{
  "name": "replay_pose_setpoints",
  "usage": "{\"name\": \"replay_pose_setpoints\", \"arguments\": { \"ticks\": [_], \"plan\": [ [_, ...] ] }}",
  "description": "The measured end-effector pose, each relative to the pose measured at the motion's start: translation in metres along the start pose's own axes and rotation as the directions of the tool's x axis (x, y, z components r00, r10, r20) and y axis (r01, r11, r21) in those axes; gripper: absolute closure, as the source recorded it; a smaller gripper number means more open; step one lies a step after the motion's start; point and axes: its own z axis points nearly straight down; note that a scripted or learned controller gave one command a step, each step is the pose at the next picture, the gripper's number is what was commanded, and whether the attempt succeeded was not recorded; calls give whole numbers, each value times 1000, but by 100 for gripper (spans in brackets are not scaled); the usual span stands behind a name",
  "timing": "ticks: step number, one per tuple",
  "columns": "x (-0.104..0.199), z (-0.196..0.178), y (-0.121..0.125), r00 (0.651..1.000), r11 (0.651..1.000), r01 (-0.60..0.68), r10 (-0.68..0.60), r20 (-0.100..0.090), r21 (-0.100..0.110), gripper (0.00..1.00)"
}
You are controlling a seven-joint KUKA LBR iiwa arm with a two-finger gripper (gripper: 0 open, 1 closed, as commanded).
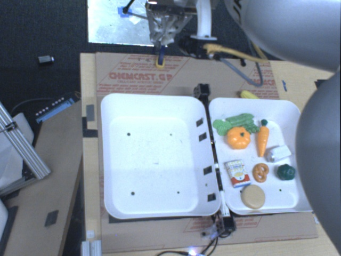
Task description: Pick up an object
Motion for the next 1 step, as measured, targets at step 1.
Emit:
{"name": "replay_pose_setpoints", "arguments": {
  "ticks": [1],
  "plan": [
    [0,-14,19,1000,1000,1,-1,0,-1,100]
  ]
}}
